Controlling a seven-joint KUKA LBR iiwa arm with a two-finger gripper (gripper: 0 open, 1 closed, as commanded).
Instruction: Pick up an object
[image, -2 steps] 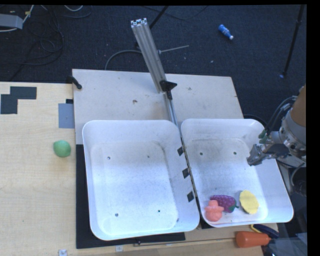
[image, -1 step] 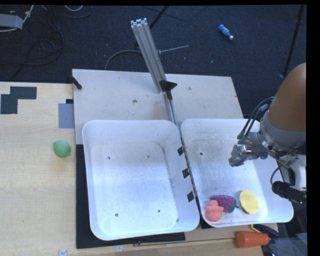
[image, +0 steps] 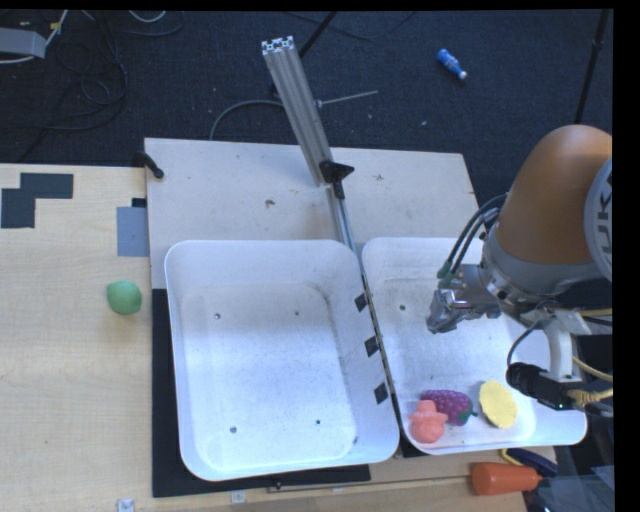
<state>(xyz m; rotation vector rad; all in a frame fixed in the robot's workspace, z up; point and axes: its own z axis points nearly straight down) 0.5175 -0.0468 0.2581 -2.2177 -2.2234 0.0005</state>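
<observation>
arm: reaches in from right, wrist bent down | pincer (image: 443, 318): above right bin (image: 400, 275), finger state cannot be told

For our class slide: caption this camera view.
Gripper above right bin holding purple, yellow, orange toys.

No text, label, brand, number or sign can be read anywhere here, on the bins, tabletop or arm.

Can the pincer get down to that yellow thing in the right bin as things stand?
Probably yes. The pincer hangs over the right bin, and the yellow thing lies uncovered near the front edge, apart from the purple one.
</observation>
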